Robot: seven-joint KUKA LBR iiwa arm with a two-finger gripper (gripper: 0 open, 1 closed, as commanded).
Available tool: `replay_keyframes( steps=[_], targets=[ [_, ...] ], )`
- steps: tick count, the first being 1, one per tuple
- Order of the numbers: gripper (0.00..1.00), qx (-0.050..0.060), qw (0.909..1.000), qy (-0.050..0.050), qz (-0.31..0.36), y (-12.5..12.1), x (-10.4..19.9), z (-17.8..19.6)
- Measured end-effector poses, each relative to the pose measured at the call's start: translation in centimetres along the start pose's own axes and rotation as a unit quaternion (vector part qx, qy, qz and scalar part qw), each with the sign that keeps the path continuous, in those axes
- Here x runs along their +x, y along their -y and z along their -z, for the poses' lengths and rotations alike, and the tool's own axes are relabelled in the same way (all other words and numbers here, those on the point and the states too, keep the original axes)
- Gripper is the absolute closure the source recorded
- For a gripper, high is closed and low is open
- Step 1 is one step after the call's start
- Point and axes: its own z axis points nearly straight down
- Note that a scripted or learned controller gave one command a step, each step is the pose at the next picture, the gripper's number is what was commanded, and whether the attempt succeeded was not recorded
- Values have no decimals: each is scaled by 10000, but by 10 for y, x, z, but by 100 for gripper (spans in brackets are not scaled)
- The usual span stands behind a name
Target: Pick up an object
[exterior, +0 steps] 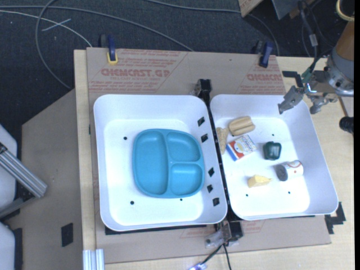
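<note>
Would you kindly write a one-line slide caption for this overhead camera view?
Gripper open above the right bin's far corner, small items below; blue divided plate in the left bin.

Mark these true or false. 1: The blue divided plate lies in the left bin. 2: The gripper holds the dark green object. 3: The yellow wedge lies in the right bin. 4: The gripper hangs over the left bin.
1. True: the blue divided plate lies in the left bin.
2. False: the dark green object lies on the bin floor, apart from the gripper.
3. True: the yellow wedge lies in the right bin.
4. False: the gripper is by the right bin's upper right corner.
</note>
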Motion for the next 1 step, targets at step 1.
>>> replay_keyframes(
  steps=[1],
  targets=[
    [0, 17, 10000, -6, 1, 4, 5, -43]
  ],
)
